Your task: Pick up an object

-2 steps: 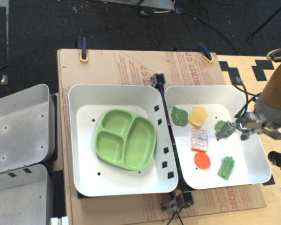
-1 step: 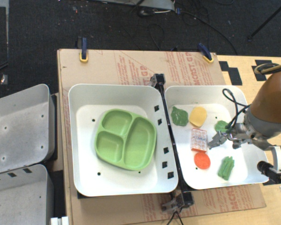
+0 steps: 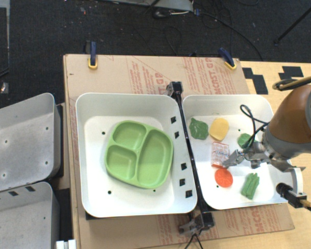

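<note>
I see the gripper (image 3: 233, 160) low in the right bin (image 3: 259, 105) at the frame's right, fingers apparently pinching a small packet (image 3: 220, 152), cardboard-topped bench (image 3: 145, 69) over dark, cable-strewn floor (image 3: 36, 30)

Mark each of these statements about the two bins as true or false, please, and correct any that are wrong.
1. The green divided plate lies in the left bin. True.
2. The orange disc lies in the left bin. False: it lies in the right bin, near its front.
3. The end effector is over the right bin, close to the small red and white packet. True.
4. The yellow piece sits on the green divided plate. False: it lies on the floor of the right bin, beside a dark green piece.
5. A long green piece lies to the right of the orange disc. True.
</note>
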